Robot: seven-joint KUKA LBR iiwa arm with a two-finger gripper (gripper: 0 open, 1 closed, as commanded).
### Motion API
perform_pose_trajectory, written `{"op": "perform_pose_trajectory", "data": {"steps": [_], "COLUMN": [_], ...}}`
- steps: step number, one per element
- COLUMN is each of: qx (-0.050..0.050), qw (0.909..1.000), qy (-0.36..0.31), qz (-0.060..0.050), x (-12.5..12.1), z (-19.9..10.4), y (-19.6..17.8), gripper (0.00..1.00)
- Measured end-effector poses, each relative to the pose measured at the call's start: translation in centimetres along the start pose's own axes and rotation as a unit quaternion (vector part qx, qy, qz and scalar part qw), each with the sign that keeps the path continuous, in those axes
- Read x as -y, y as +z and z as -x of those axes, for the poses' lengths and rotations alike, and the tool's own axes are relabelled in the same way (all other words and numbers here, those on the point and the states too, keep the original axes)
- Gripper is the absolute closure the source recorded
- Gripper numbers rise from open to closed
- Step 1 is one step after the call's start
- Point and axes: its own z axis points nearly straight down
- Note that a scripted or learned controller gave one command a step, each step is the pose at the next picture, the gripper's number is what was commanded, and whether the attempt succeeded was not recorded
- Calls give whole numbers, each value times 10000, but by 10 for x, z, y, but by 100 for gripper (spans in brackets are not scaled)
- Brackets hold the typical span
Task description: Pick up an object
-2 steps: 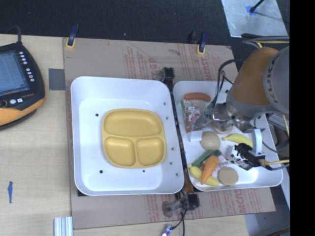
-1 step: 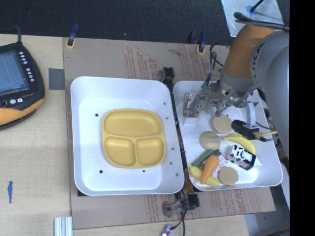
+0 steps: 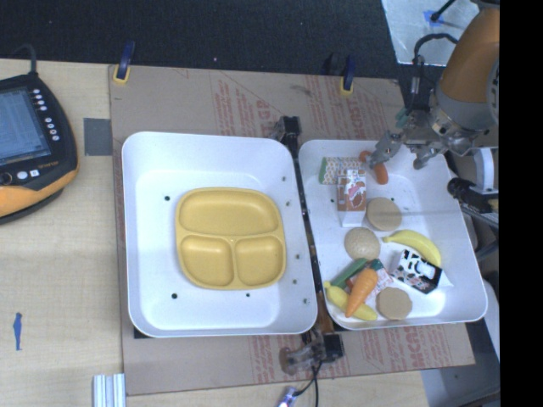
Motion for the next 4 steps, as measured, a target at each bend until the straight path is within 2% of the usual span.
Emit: {"op": "perform_pose_trajectory", "data": {"steps": [1, 2, 3, 4], "qx": [-2, -3, -2, -8], "qw": [10000, 10000, 10000, 10000], "qy": [-5, -1, -6, -15], "qz": [-6, -6, 0, -24], "x": [-1, 0, -1, 95], "z": [7, 45, 48, 30], "y": [69, 82, 82, 82], "gripper": [0, 0, 0, 0]}}
